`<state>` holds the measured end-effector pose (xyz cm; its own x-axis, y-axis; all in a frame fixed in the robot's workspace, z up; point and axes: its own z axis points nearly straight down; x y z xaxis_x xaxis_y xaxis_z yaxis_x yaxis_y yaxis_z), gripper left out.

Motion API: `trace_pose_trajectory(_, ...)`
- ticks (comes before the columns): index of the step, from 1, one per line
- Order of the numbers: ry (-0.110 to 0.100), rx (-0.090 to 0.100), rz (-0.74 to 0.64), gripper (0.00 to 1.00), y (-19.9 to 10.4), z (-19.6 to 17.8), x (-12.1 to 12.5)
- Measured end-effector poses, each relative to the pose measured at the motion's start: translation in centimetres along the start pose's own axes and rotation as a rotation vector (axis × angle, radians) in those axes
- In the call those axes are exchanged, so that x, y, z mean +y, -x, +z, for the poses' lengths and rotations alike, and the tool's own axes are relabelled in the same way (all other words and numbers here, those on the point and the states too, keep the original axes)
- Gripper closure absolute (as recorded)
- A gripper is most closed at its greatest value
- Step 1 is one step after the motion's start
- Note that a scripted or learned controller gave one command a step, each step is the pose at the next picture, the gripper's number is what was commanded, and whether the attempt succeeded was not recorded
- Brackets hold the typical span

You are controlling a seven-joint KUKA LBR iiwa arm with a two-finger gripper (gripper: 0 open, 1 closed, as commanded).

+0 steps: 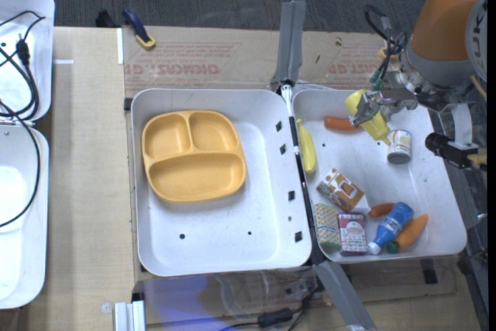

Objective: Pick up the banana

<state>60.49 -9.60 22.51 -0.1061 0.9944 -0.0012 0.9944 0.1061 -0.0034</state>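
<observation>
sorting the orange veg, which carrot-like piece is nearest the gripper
The orange piece at the bin's top, just left of the gripper; the other two lie near the blue bottle.

Arm (453, 12) enters from the right at the upper corner, its orange band forming a broad dome above grey wrist housing. Wrist angled down and to the left, with dark and green cables looping along its left side. End effector (370, 111) hangs low at the arm's left end, its metal parts pointing down-left. Fingers too small and cluttered to read; something yellow sits right at the tip, grip not confirmable. A black fitting juts out lower on the arm's right side.
</observation>
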Motion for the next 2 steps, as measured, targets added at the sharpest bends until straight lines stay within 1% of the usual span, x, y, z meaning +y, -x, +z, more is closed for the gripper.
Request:
trace_pose_trajectory(1, -0.001, -0.001, 0.02, 1.0, -3.8, -1.9, 5.3)
trace_pose_trajectory(2, 0.0, -0.001, 0.038, 1.0, -8.3, -2.9, 6.3)
